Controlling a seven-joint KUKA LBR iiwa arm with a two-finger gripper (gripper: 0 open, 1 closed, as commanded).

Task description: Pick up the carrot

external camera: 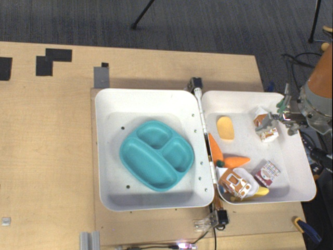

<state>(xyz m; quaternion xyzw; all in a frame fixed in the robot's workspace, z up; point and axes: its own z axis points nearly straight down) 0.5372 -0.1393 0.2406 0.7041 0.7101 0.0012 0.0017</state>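
Observation:
The carrot (pixel 238 161) lies in the right bin (pixel 291 194), orange, with its green top (pixel 221 164) pointing left toward the divider. A second orange, carrot-like piece (pixel 214 148) rests slanted along that bin's left wall. My gripper (pixel 280 120) hangs over the right bin's upper right part, up and to the right of the carrot and well apart from it. It is close to a small brown and white packet (pixel 267 129). The view does not settle whether the packet is touched.
The left bin (pixel 104 139) holds a teal divided plate (pixel 157 154). In the right bin are also a pale yellow lump (pixel 225 127), a brown and white wrapped snack (pixel 236 184), a yellow piece (pixel 260 192) and a red and white packet (pixel 268 173). Cables hang at the right.

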